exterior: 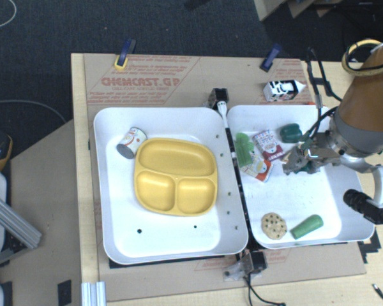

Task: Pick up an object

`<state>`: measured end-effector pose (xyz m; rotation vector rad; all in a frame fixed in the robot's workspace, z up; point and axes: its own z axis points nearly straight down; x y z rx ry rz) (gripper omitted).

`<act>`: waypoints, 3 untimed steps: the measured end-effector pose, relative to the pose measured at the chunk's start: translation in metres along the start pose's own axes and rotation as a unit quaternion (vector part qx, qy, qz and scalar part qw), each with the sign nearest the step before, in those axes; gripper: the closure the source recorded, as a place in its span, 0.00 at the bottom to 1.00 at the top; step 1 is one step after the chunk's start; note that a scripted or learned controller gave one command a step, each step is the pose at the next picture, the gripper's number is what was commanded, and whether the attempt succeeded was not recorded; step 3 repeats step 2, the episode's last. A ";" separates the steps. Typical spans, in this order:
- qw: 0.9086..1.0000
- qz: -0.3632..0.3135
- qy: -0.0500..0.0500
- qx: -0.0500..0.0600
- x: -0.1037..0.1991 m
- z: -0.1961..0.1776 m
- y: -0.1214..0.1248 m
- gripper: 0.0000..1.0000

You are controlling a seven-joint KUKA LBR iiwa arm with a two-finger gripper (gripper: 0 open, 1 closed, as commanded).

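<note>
Your two-finger gripper hangs in the right white bin; finger state cannot be determined. The nearest target, a red-and-white foil packet, lies just to its left.

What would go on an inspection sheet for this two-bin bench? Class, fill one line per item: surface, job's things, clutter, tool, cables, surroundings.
Surface: brown cardboard-covered bench bearing a left white bin and a right white bin.
Job's things: right bin holds a round chocolate-chip cookie, green cylinder, dark green rounded piece, green leafy packet and red-and-white wrapper.
Clutter: yellow three-compartment plastic plate and small tipped cup in the left bin; black-and-white toy on the bench.
Tool: two-finger tool low over the right bin; finger state unclear.
Cables: black cables by the arm.
Surroundings: dark carpet.
</note>
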<state>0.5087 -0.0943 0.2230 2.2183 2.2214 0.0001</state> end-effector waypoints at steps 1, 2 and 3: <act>1.000 0.000 0.001 0.002 0.014 0.000 -0.010 1.00; 1.000 0.001 0.000 -0.001 0.008 -0.010 -0.014 1.00; 1.000 0.001 0.000 -0.001 0.008 -0.010 -0.014 1.00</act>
